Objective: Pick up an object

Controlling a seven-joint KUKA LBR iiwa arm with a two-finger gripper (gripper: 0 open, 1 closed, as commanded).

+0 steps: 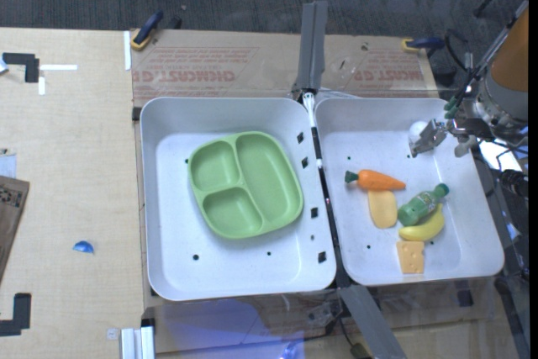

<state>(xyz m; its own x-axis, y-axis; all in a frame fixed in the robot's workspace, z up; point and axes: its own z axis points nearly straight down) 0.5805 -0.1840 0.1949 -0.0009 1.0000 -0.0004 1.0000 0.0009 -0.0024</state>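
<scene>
Two white bins sit side by side on the surface: the left bin and the right bin. The left bin holds one green divided plate with three compartments. The right bin holds five items: one carrot, one green bottle, one banana, one yellow-orange oblong piece, and one cheese wedge.

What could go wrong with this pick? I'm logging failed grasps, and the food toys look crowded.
The green bottle lies against the banana, so the fingers may nudge or catch both. The carrot touches the yellow-orange piece below it. The gripper sits near the right bin's back wall, away from the cluster.
</scene>
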